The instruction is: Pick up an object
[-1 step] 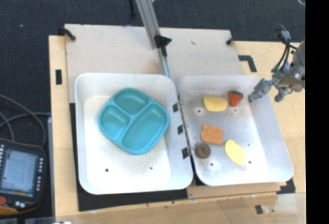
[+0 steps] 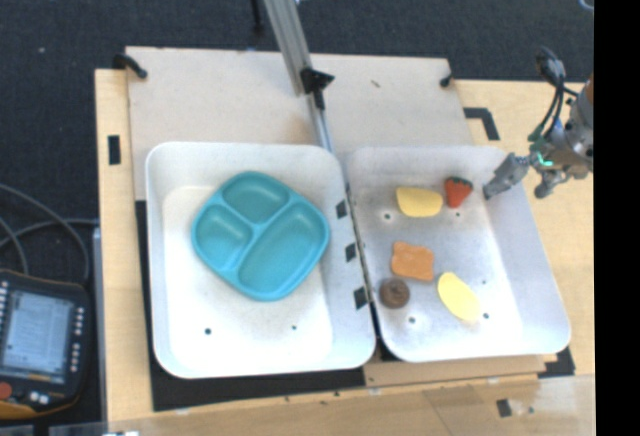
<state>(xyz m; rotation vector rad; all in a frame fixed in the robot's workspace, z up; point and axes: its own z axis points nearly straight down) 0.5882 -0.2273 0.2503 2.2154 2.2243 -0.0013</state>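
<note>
At right bin's (image 2: 520,254) upper right rim: gripper (image 2: 525,176), fingers spread, holding nothing, poised near strawberry-like red piece (image 2: 458,191), nearest candidate; yellow (image 2: 418,201), orange (image 2: 412,261), brown (image 2: 395,293) pieces farther in.

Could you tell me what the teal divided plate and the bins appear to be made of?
The teal divided plate looks like moulded plastic: uniform colour, a soft sheen and rounded compartment ridges. The left bin and right bin seem to be thin white plastic too, matte and scuffed, with rounded formed rims.
</note>
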